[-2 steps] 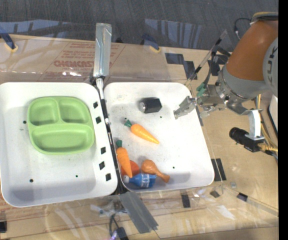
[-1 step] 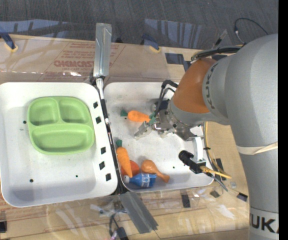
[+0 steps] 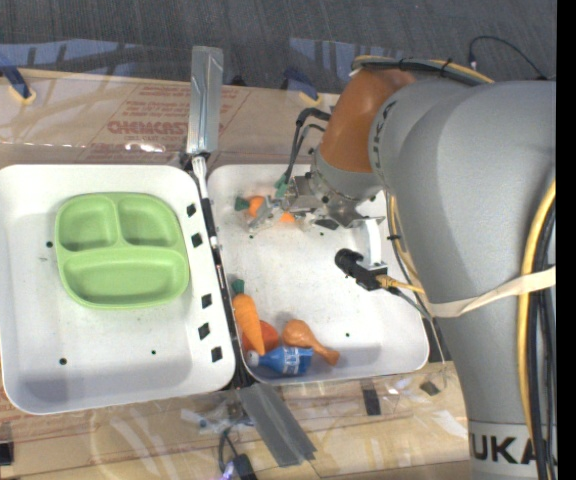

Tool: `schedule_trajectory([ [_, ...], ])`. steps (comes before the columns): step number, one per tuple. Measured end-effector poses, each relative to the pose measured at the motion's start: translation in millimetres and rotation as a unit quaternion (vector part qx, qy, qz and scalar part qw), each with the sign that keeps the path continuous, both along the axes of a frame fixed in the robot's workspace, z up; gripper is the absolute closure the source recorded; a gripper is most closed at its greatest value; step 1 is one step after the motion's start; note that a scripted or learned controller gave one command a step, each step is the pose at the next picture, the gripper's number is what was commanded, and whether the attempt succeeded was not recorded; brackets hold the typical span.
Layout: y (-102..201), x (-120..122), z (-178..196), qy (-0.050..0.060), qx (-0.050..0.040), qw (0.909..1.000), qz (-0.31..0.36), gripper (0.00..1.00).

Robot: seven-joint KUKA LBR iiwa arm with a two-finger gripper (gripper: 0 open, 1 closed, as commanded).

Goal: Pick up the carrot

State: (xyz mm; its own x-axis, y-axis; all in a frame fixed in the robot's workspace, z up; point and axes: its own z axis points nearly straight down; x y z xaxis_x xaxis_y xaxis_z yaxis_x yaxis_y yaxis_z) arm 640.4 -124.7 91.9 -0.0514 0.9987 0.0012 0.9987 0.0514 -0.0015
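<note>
Hand point(image 3: 280, 208) seemingly pinching a small orange piece point(image 3: 256, 206); carrot point(image 3: 247, 320) lies apart.

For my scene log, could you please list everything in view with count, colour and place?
Bins: two, white, side by side on the bench.
Plate: one, green, three compartments, in the left bin.
Carrot: one, orange, right bin, near corner by the divider.
Chicken drumstick toy: one, tan-orange, beside the carrot.
Blue item: one, at the right bin's near edge.
Small orange item: one, right bin's far end, by the gripper.
Gripper: one, on the grey arm, over the right bin's far end.
</note>
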Motion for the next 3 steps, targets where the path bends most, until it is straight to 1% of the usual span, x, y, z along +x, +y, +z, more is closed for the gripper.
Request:
schedule_trajectory([
  [1,-15.6,17.6,81.4,-0.002,-0.0011,0.9974,0.072,0.0],
  [2,7.0,19.3,5.9,-0.005,-0.0024,0.9988,-0.048,0.0],
  [3,8.9,17.9,16.6,0.002,-0.0002,0.999,-0.045,1.0],
])
